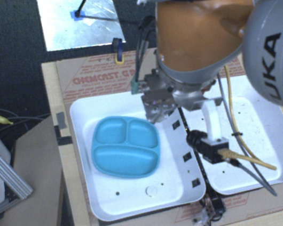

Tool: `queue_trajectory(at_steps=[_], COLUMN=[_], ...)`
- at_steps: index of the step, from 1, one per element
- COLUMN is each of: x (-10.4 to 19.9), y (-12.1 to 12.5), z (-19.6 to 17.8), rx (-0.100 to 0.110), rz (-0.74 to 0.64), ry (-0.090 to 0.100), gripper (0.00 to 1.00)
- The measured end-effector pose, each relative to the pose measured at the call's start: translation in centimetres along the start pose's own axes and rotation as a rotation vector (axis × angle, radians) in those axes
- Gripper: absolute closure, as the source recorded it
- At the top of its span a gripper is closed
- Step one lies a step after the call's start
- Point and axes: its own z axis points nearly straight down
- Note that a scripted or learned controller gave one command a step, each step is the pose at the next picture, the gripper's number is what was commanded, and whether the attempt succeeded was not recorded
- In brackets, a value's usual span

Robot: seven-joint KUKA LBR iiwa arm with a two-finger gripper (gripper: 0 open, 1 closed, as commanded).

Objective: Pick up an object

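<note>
1. Overhead, the arm [222,19] is seen reaching in from the right, its orange band and grey casing taking up much of the upper right of the view.
2. Two shallow white bins are set side by side on the table [40,171]; the left bin [85,146] and the right bin [274,129] meet along a central divider.
3. A blue plate [125,146] is found lying flat in the left bin, towards its middle and back. It is light blue, rounded at the corners, and divided into three compartments: one long compartment at the front and two smaller ones behind.
4. The gripper [158,113] is held over the back right corner of the left bin, just beside the plate's upper right edge. Whether the fingers are apart or together cannot be told, and nothing is seen between them.
</note>
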Motion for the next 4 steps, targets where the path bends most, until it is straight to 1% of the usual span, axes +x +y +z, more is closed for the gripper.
queue_trajectory(at_steps=[1, 2, 3, 4], x=[-4.4, -9.4, -0.8, -1.4], y=[0.1, 0.0, 0.0, 0.0], z=[-7.3, -4.3, -4.7, -6.0], rx=[-0.007, 0.000, -0.002, -0.002], rz=[0.007, 0.010, -0.006, 0.001], ry=[0.001, -0.001, 0.003, 0.000], gripper=[1.00, 1.00, 1.00, 1.00])
